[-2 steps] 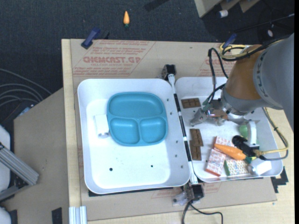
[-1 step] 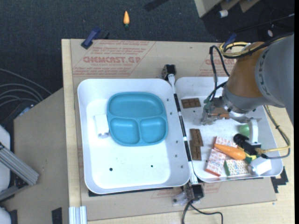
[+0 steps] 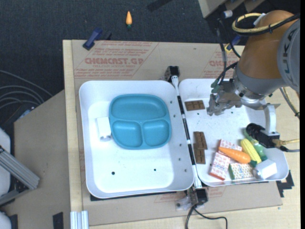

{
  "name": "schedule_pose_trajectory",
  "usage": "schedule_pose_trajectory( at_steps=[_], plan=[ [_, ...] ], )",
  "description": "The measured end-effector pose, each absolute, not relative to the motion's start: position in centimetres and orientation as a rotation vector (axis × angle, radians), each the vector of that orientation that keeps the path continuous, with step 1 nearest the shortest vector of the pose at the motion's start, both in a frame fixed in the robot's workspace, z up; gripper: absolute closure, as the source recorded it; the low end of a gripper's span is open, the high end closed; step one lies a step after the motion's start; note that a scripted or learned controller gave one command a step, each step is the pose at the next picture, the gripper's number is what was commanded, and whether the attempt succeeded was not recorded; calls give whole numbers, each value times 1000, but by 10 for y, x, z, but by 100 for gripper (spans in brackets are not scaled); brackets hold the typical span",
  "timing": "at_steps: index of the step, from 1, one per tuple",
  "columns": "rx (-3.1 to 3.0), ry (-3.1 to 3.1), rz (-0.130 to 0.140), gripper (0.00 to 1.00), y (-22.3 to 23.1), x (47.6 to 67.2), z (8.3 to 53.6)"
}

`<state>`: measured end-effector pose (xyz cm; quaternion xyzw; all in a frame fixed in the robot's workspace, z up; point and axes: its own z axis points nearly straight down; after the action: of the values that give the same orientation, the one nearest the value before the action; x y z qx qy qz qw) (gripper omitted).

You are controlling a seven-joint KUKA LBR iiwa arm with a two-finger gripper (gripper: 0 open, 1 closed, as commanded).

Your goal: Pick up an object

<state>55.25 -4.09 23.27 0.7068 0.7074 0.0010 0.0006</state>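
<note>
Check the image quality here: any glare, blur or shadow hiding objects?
Camera view: even overhead light; the left bin reads bright white, near washed out; soft shadow under the blue divided plate; the gripper looks slightly soft; toy carrot and corn stay readable.

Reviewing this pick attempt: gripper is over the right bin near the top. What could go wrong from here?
The gripper hovers by a flat brown piece lying close to the bin wall; a thin flat thing may slip the grasp. The other items, such as the carrot and corn, are crowded in the lower corner, so a pick there might nudge neighbours.
</note>
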Motion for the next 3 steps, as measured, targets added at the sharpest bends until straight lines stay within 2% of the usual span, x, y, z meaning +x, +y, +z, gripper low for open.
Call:
schedule_pose_trajectory(
  at_steps=[1,2,3],
  plan=[
    [2221,2222,-1,0,-41,552,232],
    [2223,2222,-3,0,-59,482,184],
    [2222,2220,0,0,-112,508,151]
  ],
)
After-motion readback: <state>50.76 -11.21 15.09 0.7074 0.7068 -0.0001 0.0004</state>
